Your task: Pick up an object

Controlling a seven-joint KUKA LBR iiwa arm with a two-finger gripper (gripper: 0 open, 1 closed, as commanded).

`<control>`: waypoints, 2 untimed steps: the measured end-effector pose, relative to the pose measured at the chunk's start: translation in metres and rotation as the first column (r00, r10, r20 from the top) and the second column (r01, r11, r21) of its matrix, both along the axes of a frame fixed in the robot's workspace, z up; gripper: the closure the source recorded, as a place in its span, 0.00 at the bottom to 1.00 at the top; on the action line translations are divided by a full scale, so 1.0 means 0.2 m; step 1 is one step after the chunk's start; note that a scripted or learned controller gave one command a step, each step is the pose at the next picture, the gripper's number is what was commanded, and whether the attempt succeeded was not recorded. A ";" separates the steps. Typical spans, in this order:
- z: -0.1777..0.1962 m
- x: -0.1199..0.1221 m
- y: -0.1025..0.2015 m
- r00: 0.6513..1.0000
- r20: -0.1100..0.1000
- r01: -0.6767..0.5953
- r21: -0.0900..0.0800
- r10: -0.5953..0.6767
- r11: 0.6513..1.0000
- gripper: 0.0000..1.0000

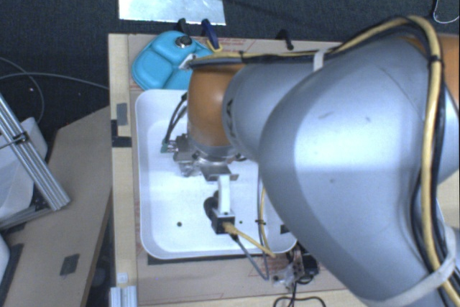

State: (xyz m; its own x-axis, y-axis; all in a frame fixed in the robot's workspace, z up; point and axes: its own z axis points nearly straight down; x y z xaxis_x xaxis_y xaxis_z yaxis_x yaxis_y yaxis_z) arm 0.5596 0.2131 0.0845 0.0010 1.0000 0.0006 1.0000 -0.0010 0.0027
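– One object looks worth going for: the blue container (162, 62). Where does it sit from the end effector (205, 163)?

– Beyond it and off to the left in the camera view, near but not touching, at the far-left corner of the white bin (154, 176). Whether it lies inside the bin or leans over the rim cannot be told from this angle.

– And the end effector itself?

– It hangs low over the bin's bare floor, under the orange band (205, 101) of the arm. Wide or narrow cannot be told, and nothing is seen in its hold.

– How would the container handle?

– It reads as moulded plastic: smooth, slightly glossy, with rounded, bulging shoulders and a small grey cap (185, 42) on top. Probably light and hollow, stiff enough to take a squeeze, not fragile. The gloss and the curves suggest it could slip or roll out of a pinch.

– So where should it be taken hold of?

– Likely across the narrower part near the cap, where the sides run closer to parallel, not over the fat belly. The bin wall close by may crowd the approach.

– Anything else nearby?

– A tiny dark speck (178, 224) on the bin floor, nearer the camera than the end effector; too small to identify.
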 end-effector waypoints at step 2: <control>0.04 0.55 -0.49 1.000 0.001 0.002 -0.002 -0.002 1.000 1.00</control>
State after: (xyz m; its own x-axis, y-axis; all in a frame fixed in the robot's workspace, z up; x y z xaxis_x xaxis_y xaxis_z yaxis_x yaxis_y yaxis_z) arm 0.6699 0.1145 0.0931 0.0034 1.0000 -0.0015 1.0000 -0.0034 0.0038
